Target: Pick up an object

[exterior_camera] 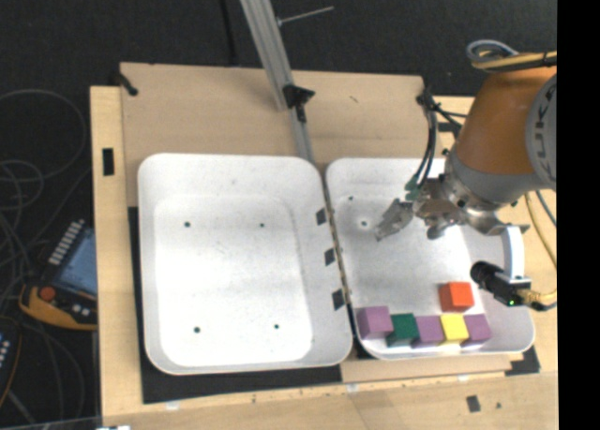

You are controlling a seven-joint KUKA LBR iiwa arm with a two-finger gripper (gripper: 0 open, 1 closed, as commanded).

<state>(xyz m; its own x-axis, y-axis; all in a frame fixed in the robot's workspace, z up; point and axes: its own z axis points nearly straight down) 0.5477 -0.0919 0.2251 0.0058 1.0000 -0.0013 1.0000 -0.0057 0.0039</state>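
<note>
Nearest my camera, five blocks line the right bin's (375, 185) 6 o'clock wall: a purple block (375, 320), a green block (404, 328), a second purple (429, 329), a yellow block (455, 328) and a third purple (477, 327). At 12 o'clock from the yellow one I see an orange block (457, 296), matte like the rest. My claw (394, 221) hangs over bare bin floor, well apart from them; its fingers seem spread, holding nothing. At 9 o'clock lies the left bin (234, 259) on the tan tabletop (206, 110); cables (37, 203) trail over dark floor.
</note>
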